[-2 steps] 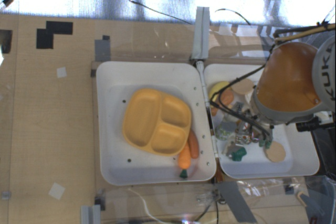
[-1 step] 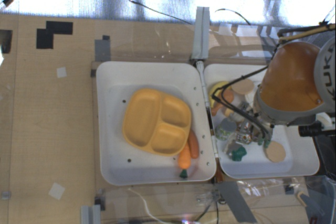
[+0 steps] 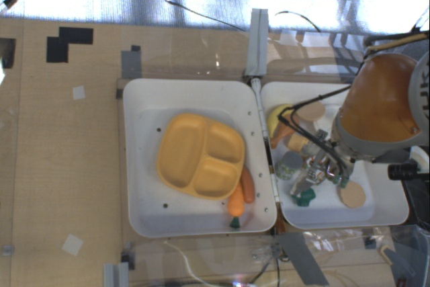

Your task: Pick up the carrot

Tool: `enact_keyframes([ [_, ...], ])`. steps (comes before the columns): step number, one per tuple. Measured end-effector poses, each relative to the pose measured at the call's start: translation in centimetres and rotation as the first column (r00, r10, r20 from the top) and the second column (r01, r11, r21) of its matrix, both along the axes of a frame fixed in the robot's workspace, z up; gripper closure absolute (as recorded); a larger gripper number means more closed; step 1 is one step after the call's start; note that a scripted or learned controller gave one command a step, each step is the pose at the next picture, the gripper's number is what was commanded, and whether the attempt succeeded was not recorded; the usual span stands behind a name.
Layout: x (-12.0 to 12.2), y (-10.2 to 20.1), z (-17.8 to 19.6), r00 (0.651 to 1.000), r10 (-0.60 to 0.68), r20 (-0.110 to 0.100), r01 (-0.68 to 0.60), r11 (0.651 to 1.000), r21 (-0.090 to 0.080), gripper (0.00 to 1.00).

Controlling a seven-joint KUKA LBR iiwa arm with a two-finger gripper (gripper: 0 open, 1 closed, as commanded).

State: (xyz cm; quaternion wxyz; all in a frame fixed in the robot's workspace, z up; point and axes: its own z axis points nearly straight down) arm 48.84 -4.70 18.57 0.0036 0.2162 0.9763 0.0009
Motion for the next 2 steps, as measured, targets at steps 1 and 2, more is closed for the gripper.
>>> enact_keyframes([
  [1, 0.03, 0.69, -0.02, 0.982, -0.19, 0.0, 0.19, 0.982, 0.002, 0.0],
  [2, 0.02, 0.77, -0.03, 0.951, -0.31, -0.001, 0.31, 0.951, 0.003, 0.0],
])
